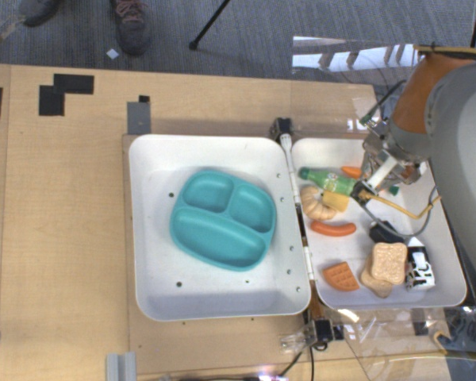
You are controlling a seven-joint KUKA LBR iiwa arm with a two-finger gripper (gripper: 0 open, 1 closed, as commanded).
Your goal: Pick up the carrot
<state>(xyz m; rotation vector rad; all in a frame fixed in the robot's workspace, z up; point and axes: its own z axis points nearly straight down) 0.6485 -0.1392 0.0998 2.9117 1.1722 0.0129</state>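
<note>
While claw [370, 182] hovers, carrot [351, 171] lies beside green bottle [327, 180].

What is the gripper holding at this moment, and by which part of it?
It cannot be told. The gripper hangs over the right bin, close to the green bottle and the carrot, but no object is seen held.

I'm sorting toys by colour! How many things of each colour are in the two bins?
Teal: 1, the divided plate
Orange or red: 3, carrot, sausage, wedge
Green: 1, bottle
Tan: 2, croissant, bread
Black and white: 1, small toy
Total: 8
</note>
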